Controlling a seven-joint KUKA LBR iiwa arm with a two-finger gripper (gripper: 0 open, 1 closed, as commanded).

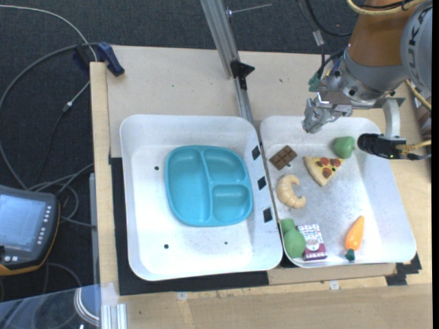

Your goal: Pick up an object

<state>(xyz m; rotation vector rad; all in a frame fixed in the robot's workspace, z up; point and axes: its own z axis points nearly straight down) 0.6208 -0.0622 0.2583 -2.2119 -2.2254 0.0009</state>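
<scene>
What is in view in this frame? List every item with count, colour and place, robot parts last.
bins: 2, white, side by side on the bench
tray: 1, blue, three compartments, in the left bin
chocolate: 1, brown, right bin, far left part
pizza slice: 1, yellow with red, right bin, middle
croissant: 1, tan, right bin, left of centre
green fruit: 1, green, right bin, far right part
carrot: 1, orange, right bin, near right
green item: 1, green, right bin, near left corner
carton: 1, white and red, beside the green item
pendant: 1, grey and orange, left edge
arm: 1, grey with orange band, upper right
gripper: 1, grey, over the right bin's far edge
</scene>
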